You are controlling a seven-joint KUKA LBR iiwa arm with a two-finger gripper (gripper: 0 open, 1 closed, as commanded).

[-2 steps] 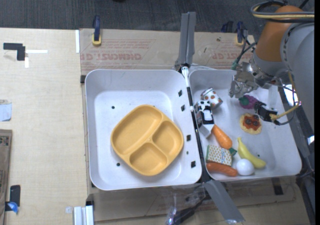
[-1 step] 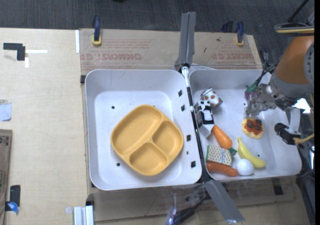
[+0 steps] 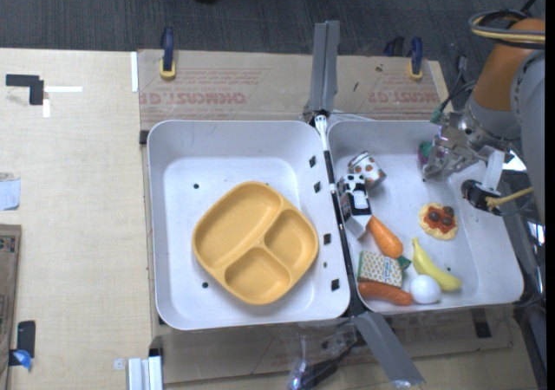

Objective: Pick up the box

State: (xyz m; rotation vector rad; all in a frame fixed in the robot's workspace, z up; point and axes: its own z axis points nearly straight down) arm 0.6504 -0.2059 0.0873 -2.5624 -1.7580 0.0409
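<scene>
- You are looking down on two white bins side by side; the left bin holds a yellow divided plate near its centre.
- The right bin holds the clutter. The box, small and flat with a greenish printed face, lies toward the bin's 7 o'clock corner.
- The box is hemmed in: one carrot touches it at 12 o'clock, a second carrot lies along its 6 o'clock edge, and a white egg and a banana sit just beside it at 3 o'clock.
- A black-and-white toy and a small pizza-like disc lie elsewhere in that bin.
- The arm enters from 3 o'clock. Its gripper hangs over the bin's 1 o'clock corner, well apart from the box.
- You cannot tell from this angle whether the pincer is spread or pressed together; nothing is seen pinched in it.
- Judged from this, the pick is not yet begun: the box rests untouched, so reaching, closing and lifting all remain.
</scene>
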